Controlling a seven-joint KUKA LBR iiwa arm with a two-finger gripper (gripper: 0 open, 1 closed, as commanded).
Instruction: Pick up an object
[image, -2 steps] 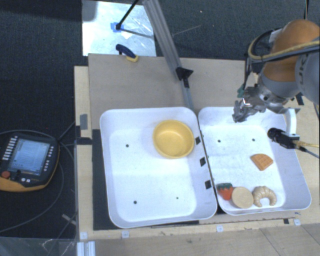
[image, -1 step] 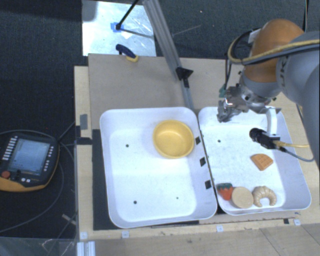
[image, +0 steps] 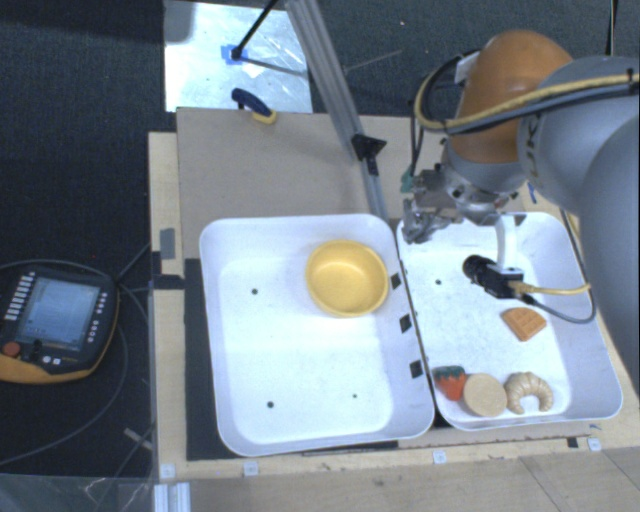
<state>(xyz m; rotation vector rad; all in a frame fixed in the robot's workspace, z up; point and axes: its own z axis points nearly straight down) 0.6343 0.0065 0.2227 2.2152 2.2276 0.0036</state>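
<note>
My gripper (image: 418, 228) hangs over the far left corner of the right bin (image: 590, 330), close to the wall between the two bins. Nothing is visibly in it. A yellow bowl (image: 347, 277) sits upright in the left bin (image: 230, 330), at its far right, just left of the gripper. In the right bin lie a tan cracker-like piece (image: 523, 322), a croissant (image: 530, 391), a round beige disc (image: 484, 395) and a small red and green item (image: 449, 381). These lie toward the near edge, well apart from the gripper.
A black fitting with a yellow cable (image: 490, 275) hangs from the wrist over the right bin. A metal pole (image: 335, 90) slants down to the bins' far edge. A teach pendant (image: 55, 320) lies on the floor at left.
</note>
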